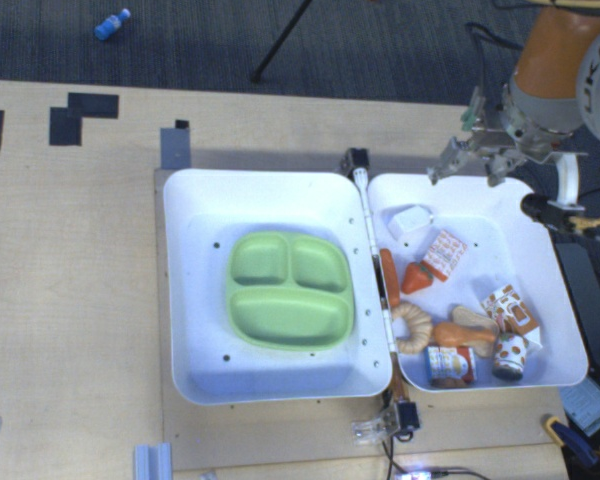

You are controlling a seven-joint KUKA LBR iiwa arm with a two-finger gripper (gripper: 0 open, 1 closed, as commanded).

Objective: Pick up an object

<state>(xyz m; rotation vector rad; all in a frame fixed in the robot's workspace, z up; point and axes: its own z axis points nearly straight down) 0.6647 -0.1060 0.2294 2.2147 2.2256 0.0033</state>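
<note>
My gripper (464, 174) hangs over the far rim of the right bin (565, 298). Its fingers are spread open with nothing between them. Below it the right bin holds several small items: a white cup (410, 218), a red and white carton (443, 253), an orange-red wedge (417, 277), a pale ring-shaped pretzel (413, 324), a tan bread piece (471, 318), a small can (450, 366) and brown and white packets (511, 311). All of them lie nearer the front than the gripper, apart from it.
A green divided plate (288, 290) lies in the left bin (195, 268). A thin orange stick (388, 273) rests along the divider between the bins. Black marks (80, 116) sit on the bench at the far left.
</note>
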